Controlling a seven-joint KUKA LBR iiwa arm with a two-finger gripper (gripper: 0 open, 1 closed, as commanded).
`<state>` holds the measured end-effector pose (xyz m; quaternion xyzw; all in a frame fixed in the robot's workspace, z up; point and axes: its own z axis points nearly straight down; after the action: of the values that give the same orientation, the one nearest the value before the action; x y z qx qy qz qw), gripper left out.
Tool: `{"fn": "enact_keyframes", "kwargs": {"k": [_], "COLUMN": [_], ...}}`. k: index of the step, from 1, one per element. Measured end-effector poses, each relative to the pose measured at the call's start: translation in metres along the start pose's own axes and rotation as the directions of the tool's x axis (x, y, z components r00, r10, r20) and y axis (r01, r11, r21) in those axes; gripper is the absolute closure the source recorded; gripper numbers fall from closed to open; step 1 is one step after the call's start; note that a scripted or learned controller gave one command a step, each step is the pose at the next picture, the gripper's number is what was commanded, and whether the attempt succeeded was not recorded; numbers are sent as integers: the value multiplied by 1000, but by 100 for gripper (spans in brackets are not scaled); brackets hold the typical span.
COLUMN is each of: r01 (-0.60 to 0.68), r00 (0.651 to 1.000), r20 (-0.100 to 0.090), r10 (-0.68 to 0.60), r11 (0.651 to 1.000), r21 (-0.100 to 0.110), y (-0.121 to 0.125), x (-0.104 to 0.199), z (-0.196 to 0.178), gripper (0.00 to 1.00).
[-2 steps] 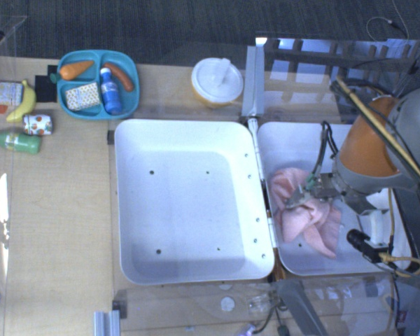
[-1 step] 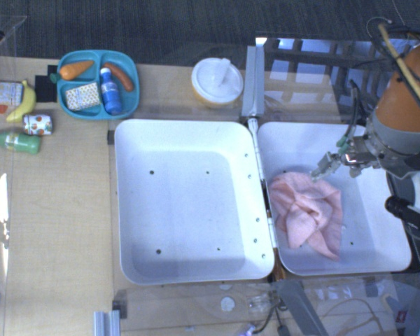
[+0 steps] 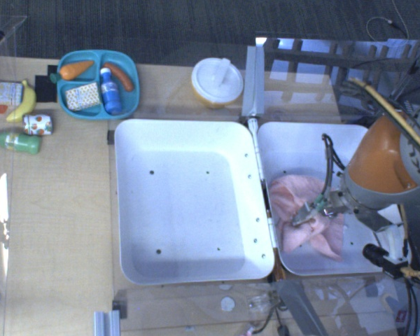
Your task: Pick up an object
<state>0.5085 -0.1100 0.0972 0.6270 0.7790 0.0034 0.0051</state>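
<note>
Two white bins sit side by side on the table (image 3: 56, 208): the left bin (image 3: 189, 201) at frame centre and the right bin (image 3: 301, 152) at centre right. We see the arm (image 3: 381, 166) reaching in from the right edge. A crumpled pink cloth (image 3: 301, 219) lies against the right bin's left wall. Our gripper (image 3: 313, 212) is down on its folds; we cannot tell how wide it stands. To do this well, we should pinch a raised fold firmly, then lift straight up, clear of the wall.
</note>
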Motion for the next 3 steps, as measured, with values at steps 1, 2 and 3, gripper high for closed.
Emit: {"fn": "enact_keyframes", "kwargs": {"k": [1, 2, 3], "r01": [-55, -55, -108], "r00": [998, 998, 994], "r20": [1, 1, 1], "r10": [55, 55, 108], "r11": [998, 998, 994], "r21": [-4, -4, -5], "y": [35, 35, 96], "x": [-12, -12, -12], "z": [6, 6, 7], "gripper": [0, 0, 0]}}
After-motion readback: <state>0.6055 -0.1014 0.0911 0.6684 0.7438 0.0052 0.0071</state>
